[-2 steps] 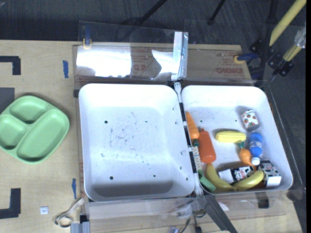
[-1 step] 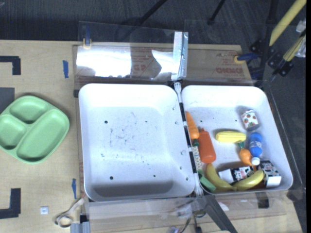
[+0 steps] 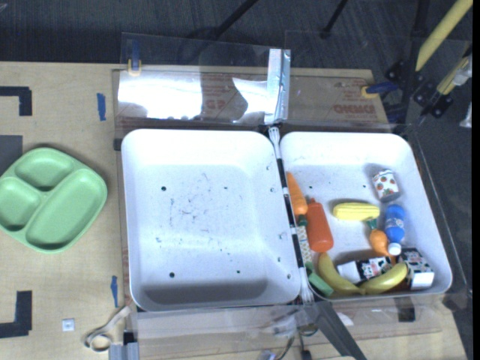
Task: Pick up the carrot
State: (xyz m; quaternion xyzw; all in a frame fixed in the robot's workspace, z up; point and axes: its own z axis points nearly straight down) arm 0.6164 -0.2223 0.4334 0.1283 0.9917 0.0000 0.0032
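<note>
Arm pose & claw state: can't tell from this cam view.

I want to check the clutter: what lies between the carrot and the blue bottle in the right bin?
In the camera view, an orange bottle and a corn cob lie between the carrot and the blue bottle.

An orange carrot (image 3: 296, 194) lies lengthwise against the right bin's (image 3: 337, 150) left wall, tip pointing toward the far edge.

Carrot (image 3: 296, 195) wedged against bin wall (image 3: 283, 193)
</note>
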